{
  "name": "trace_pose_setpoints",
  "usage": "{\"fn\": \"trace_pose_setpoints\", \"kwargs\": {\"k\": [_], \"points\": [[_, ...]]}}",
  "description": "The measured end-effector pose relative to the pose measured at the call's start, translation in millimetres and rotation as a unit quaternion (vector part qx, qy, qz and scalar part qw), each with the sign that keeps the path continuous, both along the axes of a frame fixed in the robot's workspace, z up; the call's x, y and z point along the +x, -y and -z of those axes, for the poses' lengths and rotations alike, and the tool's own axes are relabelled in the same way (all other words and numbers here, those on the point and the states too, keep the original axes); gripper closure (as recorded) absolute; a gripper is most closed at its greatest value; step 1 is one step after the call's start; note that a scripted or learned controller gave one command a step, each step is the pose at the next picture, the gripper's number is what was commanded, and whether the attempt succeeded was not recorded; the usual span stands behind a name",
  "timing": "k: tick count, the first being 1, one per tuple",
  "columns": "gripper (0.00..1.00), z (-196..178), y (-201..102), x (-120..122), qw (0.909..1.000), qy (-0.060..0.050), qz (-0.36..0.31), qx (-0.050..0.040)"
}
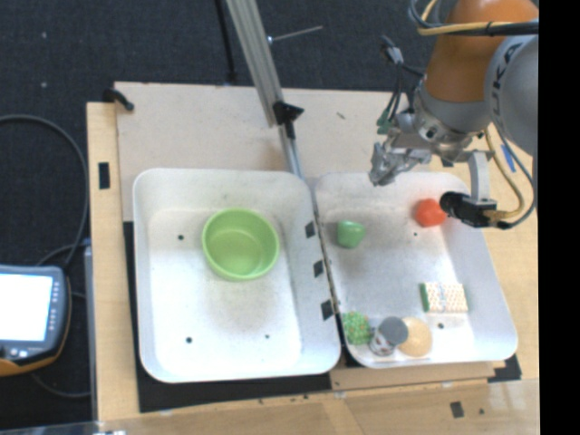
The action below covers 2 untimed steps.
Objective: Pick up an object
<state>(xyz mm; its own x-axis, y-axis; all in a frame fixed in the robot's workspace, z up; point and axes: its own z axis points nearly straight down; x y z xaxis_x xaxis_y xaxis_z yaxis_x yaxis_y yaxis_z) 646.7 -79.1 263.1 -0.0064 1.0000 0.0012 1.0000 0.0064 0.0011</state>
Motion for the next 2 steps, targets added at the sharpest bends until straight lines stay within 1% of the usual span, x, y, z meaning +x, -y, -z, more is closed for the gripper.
{"fn": "trace_pose_setpoints", "kwargs": {"k": [1,2], "points": [[1.0,-4,-43,-21,1.0,0.0,0.0,0.0003],[1.0,15,-94,-39,1.0,-0.001,0.0,-0.0004]]}}
